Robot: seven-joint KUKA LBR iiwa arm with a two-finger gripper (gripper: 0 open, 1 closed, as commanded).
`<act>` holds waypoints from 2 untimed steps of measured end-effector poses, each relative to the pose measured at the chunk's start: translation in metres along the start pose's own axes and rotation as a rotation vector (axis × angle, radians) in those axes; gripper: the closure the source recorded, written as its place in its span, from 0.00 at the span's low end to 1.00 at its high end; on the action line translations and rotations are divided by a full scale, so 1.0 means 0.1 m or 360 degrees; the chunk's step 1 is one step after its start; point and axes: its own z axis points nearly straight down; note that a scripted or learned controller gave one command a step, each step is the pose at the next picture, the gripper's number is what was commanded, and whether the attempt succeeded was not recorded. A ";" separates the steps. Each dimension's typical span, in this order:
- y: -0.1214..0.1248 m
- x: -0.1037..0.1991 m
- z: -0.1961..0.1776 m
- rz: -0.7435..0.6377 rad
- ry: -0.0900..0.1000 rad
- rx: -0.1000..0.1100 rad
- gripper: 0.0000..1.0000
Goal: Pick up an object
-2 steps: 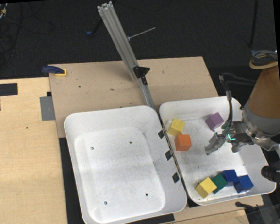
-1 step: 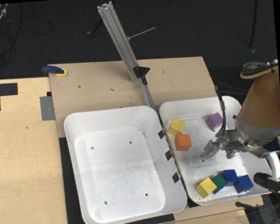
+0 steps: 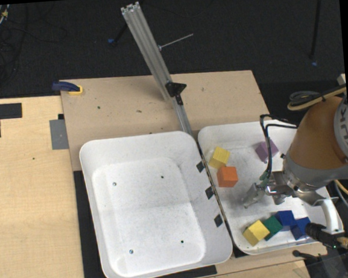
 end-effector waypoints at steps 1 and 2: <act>0.01 0.00 0.51 0.0000 -0.0002 -0.0011 0.00; 0.00 -0.01 0.40 0.0014 0.0001 -0.0008 1.00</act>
